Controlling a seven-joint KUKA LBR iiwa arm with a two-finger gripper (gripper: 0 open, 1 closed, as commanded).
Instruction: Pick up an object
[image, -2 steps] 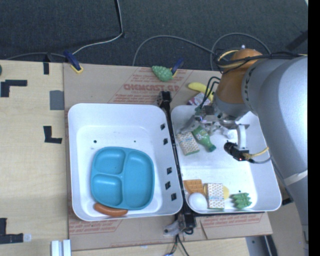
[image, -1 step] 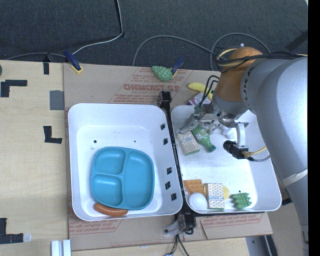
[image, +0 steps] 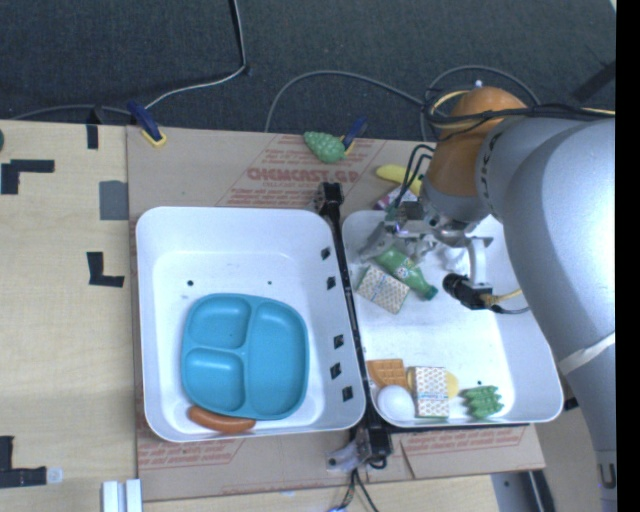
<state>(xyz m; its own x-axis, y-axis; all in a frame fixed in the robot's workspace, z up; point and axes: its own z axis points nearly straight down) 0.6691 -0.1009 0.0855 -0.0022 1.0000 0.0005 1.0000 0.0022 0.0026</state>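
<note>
My grey arm, with its orange band above the wrist, comes in from the right and covers much of the right side. Under everything lies the brown cardboard-covered counter, with black cables trailing across its far edge.

On it sit two shallow white plastic bins side by side. The left bin carries a light blue plastic plate with three compartments in its near half, and an orange sausage-shaped toy lies at the plate's near edge, against the bin's front wall. The right bin carries the smaller things.

My claw is down in the far left part of the right bin; whether it is spread or pressed together I cannot tell, as the metal parts blur together there. Just below it lie a green bottle-like toy and a small checked packet, touching each other. I cannot tell whether either one is touching my claw.

Along the right bin's front wall are an orange cracker-like block, a white egg, a second checked packet and a small green leafy toy. Beyond the bins, on the counter, lie a green knobbly toy and a yellow banana-like piece.
</note>
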